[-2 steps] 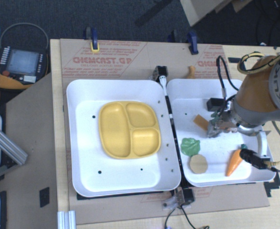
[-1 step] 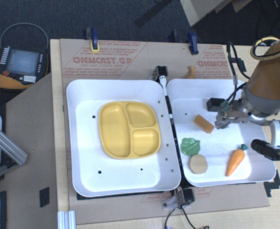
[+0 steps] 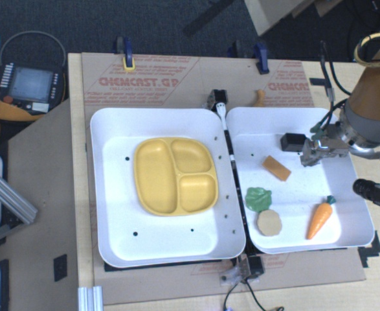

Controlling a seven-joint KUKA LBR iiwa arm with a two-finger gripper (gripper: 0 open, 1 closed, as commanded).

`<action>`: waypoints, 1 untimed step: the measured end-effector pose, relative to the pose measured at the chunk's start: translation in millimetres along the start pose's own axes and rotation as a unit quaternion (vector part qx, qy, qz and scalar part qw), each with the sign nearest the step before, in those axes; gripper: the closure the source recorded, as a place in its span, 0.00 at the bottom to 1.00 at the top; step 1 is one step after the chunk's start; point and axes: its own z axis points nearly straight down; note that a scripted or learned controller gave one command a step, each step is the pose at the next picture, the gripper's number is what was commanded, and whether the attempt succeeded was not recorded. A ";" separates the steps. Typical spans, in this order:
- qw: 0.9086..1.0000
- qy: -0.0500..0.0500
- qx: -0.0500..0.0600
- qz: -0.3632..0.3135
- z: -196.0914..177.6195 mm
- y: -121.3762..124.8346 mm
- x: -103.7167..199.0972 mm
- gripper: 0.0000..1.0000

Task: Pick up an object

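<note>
Now the gripper (image 3: 308, 153) hovers over the right bin (image 3: 345, 238), and whether it is open or closed I cannot tell. Nothing sits in its grasp. Just below-left of its tip lies the tan block (image 3: 277, 168); farther down sit the green piece (image 3: 258, 198) and round biscuit (image 3: 269, 223), the carrot (image 3: 320, 218) well below. Off left, the yellow tray (image 3: 175, 175) fills the left bin (image 3: 112, 238).

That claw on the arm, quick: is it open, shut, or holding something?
Gripper: cannot be told; it hangs over the right bin, above the orange block.
</note>
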 end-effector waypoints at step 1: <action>1.000 0.000 0.000 0.000 -47.3 -5.3 -4.4 1.00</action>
